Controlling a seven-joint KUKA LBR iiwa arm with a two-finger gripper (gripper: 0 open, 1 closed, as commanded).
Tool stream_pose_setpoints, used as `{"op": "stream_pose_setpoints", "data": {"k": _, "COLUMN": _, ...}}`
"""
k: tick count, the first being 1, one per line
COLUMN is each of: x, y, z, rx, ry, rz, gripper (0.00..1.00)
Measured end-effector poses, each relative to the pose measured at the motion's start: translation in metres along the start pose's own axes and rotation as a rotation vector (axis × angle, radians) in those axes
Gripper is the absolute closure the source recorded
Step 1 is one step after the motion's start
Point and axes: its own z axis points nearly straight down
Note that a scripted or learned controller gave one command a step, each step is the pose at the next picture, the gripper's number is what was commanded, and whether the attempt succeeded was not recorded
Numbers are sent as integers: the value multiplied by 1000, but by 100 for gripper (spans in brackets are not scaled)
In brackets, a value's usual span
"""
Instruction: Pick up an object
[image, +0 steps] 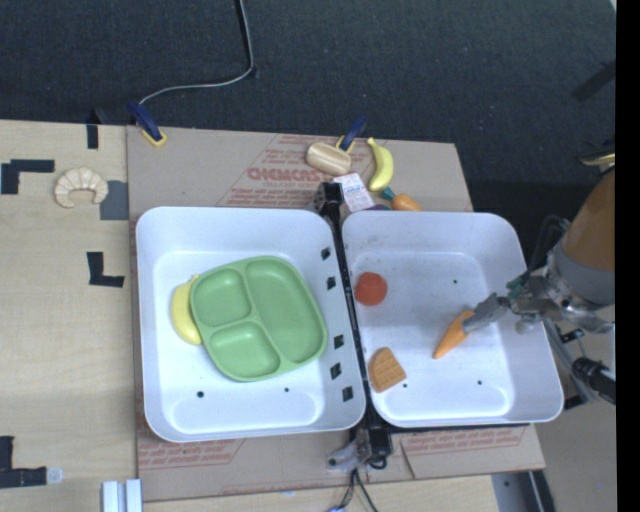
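Note:
In the right bin (500, 240), an orange carrot (451, 336) lies at a slant toward the right side. My gripper (477, 317) reaches in from the right, and its fingers (492, 309) look shut on the carrot's upper, thick end. A red tomato (371, 288) sits near the bin's left wall. A tan cracker (386, 368) rests at the front left of the same bin.
The left bin (160, 400) holds a green divided plate (258, 317) with a yellow banana (183, 312) tucked under its left edge. Behind the bins lie a bread roll (328, 156), a second banana (380, 165) and a small packet (352, 190). A croissant (81, 186) sits far left.

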Motion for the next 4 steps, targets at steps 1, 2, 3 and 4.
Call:
{"op": "stream_pose_setpoints", "data": {"k": 1, "x": 51, "y": 26, "z": 84, "rx": -2, "ry": 2, "rz": -3, "gripper": 0}}
{"op": "stream_pose_setpoints", "data": {"k": 2, "x": -19, "y": -22, "z": -7, "rx": 0, "ry": 0, "rz": 0, "gripper": 0}}
{"op": "stream_pose_setpoints", "data": {"k": 3, "x": -8, "y": -21, "z": 85, "rx": -2, "ry": 1, "rz": -2, "gripper": 0}}
{"op": "stream_pose_setpoints", "data": {"k": 4, "x": -9, "y": -20, "z": 75, "rx": -4, "ry": -1, "rz": -1, "gripper": 100}}
